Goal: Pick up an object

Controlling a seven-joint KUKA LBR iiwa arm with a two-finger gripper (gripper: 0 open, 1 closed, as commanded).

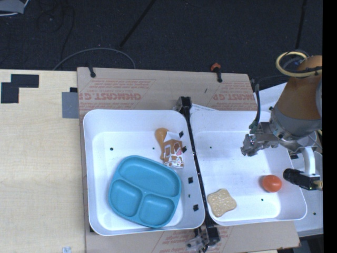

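A slice of toast (221,202) lies at the near edge of the right bin (231,125), a red tomato (271,183) to its right. Above them the gripper (250,145) hangs over the bin floor, holding nothing; whether it is apart or together I cannot tell. The left bin (100,125) holds a blue divided plate (145,191) and a small carton (173,153). The pale desk (37,162) meets dark carpet (158,25) behind.

Two white bins: one (97,141) well apart from the gripper (251,145) on its far side, one (221,130) beneath it. One blue divided plate (143,190), one small printed packet (172,154), one brown piece (161,136), one slice of toast (221,202), one red-orange ball (271,183) near the gripper.
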